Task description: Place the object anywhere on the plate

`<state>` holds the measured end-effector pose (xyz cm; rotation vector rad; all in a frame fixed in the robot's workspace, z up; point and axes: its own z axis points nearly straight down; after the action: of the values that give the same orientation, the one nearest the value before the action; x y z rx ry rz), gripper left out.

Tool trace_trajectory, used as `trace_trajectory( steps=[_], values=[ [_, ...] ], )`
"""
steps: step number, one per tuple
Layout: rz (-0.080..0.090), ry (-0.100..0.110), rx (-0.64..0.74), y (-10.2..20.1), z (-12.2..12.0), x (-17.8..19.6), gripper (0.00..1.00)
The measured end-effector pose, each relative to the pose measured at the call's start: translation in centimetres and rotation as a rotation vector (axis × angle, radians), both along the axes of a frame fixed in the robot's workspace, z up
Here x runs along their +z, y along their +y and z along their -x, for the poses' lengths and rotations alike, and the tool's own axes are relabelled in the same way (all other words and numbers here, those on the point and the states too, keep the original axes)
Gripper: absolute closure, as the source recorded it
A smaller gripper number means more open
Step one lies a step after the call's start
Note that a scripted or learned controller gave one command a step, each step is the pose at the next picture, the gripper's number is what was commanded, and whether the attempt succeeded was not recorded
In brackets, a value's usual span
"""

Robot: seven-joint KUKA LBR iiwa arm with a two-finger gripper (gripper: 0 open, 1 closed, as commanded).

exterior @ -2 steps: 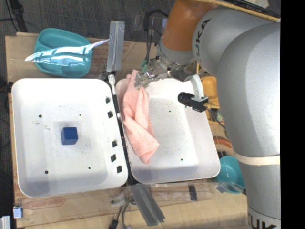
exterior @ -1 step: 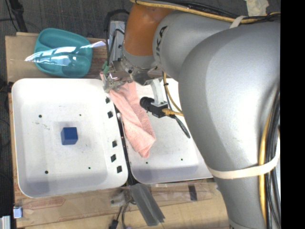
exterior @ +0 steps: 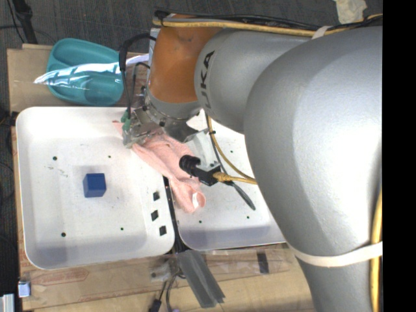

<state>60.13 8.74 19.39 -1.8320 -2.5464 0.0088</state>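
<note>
A small blue cube (exterior: pixel 95 184) lies on the floor of the left bin (exterior: pixel 39 148), left of its middle. A pink, flat, floppy-looking thing (exterior: pixel 170 161) stretches from the left bin's upper right corner across the divider toward the right bin; I cannot tell whether it is the plate. My gripper (exterior: pixel 134 127) is low over the upper right corner of the left bin, right at the upper end of the pink thing. It is well to the upper right of the cube. The wrist hides what is under it.
The big grey arm (exterior: pixel 292 129) covers most of the right bin (exterior: pixel 221 236). A teal bag (exterior: pixel 84 70) lies on the bench behind the left bin. A black cable fitting (exterior: pixel 195 168) hangs over the pink thing.
</note>
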Motion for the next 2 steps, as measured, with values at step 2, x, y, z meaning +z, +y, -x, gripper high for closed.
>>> trace_trajectory(
  steps=[2],
  values=[
    [0.0, 0.0, 0.034, 4.6, 0.5, -3.1, 1.0]
  ],
)
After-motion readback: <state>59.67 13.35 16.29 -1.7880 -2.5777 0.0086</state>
